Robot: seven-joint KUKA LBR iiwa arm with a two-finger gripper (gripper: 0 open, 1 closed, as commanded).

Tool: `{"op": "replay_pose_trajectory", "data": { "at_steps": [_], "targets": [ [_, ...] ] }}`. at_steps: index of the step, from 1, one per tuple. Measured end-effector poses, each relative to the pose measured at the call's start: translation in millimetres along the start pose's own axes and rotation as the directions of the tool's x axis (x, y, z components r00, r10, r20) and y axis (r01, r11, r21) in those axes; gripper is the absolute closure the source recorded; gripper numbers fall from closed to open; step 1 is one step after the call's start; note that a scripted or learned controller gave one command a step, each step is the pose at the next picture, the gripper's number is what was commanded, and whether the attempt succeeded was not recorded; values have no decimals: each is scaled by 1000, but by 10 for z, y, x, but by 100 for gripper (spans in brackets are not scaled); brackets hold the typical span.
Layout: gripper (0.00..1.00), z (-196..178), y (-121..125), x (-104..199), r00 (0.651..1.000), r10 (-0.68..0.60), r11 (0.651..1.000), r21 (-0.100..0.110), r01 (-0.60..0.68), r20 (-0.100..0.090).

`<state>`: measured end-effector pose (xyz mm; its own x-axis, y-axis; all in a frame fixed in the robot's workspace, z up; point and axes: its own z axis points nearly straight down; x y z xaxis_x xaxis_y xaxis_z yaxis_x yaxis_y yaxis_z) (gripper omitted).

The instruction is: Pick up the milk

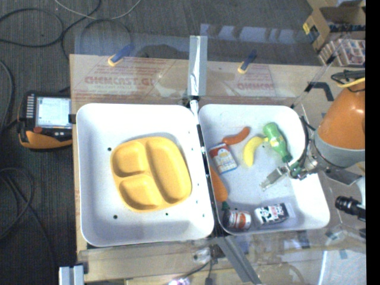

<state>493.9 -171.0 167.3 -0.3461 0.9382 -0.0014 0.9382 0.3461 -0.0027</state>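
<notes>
Two white bins sat side by side. The left bin [89,159] held a yellow divided tray [151,172]. The right bin [312,203] held the milk carton [223,158] near its left wall, a banana [253,149], a green bottle [276,140], a can [238,219] and a dark packet [272,213]. Gripper [274,179] stood above bare floor right of the milk, well apart; its closure could not be judged, nothing seen held.

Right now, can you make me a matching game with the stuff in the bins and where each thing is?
Things:
1. tray
2. banana
3. milk
4. can

Places:
A. near edge of the right bin
B. beside the green bottle
C. left bin
D. right bin, close to the divider, under the hot dog

Pairs: 1-C, 2-B, 3-D, 4-A
</notes>
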Motion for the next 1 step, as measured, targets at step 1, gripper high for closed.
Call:
{"op": "replay_pose_trajectory", "data": {
  "at_steps": [1],
  "targets": [
    [0,745,170,513,842,-539,842,-12,540,26]
  ]
}}
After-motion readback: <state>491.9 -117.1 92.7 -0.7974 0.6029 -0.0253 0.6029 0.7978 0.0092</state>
